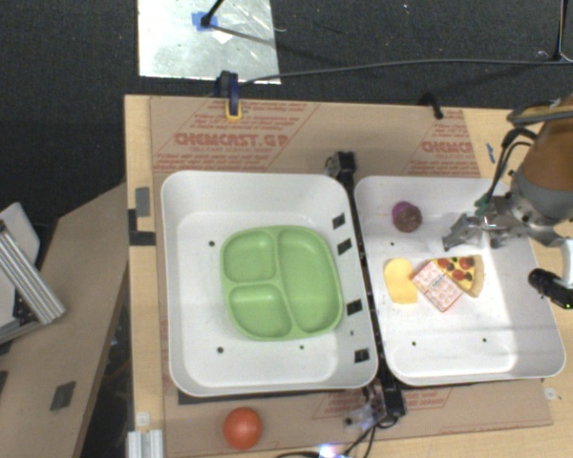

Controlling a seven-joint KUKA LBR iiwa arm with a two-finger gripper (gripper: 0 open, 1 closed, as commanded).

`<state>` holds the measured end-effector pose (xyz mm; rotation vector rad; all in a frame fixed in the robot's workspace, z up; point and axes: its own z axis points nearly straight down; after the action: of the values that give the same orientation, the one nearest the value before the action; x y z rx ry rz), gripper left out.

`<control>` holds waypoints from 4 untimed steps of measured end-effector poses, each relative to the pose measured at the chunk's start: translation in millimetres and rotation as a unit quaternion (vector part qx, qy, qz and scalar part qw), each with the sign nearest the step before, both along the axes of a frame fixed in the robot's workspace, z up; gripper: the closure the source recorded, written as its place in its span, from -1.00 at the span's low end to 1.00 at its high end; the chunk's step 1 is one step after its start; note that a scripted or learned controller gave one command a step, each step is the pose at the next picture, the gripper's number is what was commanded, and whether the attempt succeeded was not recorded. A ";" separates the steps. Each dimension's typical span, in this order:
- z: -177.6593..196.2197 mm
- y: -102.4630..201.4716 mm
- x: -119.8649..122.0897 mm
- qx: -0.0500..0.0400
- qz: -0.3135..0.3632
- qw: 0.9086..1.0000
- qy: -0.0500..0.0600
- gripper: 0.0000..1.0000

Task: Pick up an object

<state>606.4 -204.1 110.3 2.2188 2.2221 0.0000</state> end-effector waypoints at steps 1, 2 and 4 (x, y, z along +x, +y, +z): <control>-25.8 0.3 1.1 0.000 0.000 1.000 0.000 -1.00; -13.7 0.3 2.3 0.000 0.001 1.000 -0.002 1.00; 81.1 3.8 -4.0 0.000 0.002 1.000 -0.002 1.00</control>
<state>602.4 -200.4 191.4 2.2127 2.2227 0.0042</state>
